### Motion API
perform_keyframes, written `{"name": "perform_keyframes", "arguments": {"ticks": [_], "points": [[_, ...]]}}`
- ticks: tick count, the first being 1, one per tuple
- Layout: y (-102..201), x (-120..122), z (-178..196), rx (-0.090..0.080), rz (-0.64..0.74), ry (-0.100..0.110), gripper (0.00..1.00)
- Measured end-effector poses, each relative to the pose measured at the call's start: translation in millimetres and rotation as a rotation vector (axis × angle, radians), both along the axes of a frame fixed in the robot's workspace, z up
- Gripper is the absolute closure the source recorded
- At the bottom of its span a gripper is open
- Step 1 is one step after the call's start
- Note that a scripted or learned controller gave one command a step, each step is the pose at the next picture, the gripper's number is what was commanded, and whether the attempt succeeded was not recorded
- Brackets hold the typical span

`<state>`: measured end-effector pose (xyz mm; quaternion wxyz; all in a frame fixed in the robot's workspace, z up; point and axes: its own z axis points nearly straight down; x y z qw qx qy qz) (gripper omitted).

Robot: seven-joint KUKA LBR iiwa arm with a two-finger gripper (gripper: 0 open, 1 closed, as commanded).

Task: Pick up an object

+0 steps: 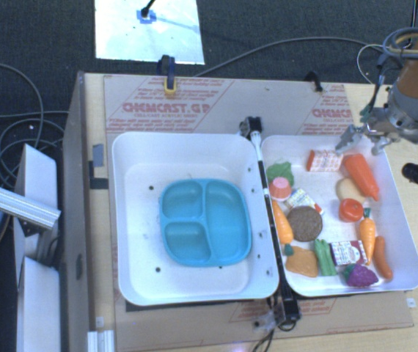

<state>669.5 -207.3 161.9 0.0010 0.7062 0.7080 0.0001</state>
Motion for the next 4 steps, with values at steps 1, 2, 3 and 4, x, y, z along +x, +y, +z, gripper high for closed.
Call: {"name": "perform_keyframes", "arguments": {"ticks": [1,2,3,4], "points": [[-0.3,-90.2,-48.6,0.001,-0.002,0.004,0.00],[7.9,-123.0,-79.4,0.002,-0.001,0.003,0.00],[45.8,-82.3,-80.1,0.003,0.001,0.002,0.00],[45.2,-81.3,-71.5,0.003,0.002,0.002,1.00]]}}
